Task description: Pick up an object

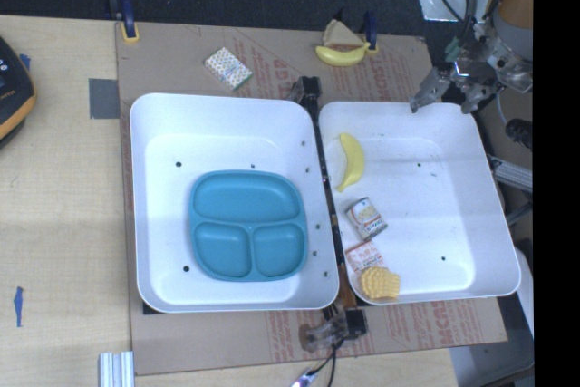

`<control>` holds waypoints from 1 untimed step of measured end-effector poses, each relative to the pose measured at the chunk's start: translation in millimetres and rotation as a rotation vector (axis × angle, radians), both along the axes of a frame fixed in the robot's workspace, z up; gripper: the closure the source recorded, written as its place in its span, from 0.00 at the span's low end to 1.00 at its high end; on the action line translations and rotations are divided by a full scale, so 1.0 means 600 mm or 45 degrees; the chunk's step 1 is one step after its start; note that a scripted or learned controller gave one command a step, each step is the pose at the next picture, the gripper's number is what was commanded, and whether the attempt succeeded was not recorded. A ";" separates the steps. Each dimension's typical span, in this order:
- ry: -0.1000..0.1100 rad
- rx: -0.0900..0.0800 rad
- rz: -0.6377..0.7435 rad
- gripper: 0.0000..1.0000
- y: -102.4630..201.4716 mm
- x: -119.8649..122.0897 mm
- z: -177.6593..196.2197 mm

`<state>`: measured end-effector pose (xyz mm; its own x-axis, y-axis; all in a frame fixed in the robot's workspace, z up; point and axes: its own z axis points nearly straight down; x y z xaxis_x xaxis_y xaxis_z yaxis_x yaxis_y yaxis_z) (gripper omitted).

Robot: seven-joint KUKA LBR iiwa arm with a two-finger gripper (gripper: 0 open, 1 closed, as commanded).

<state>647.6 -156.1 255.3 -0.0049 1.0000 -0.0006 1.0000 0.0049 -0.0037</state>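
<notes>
My gripper (446, 101) hangs above the far right corner of the right bin (453, 195), its fingers spread open with nothing between them. Along that bin's left side lie a yellow banana (352, 160), a small tin (366, 217), a red and white packet (362, 256) and a yellow waffle-like piece (381, 284). All of them sit well to the left of and nearer than the gripper. In the left bin (154, 195) rests a blue divided plate (247, 224).
Behind the bins on the cardboard lie a second banana (340, 55) and a checkered packet (227, 67). A black and yellow device (11, 91) sits at the left edge of the bench. Cables loop above the arm at the top right.
</notes>
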 end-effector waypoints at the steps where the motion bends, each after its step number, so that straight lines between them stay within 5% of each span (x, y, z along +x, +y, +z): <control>1: 0.003 0.000 -0.001 0.00 0.060 -0.056 -0.245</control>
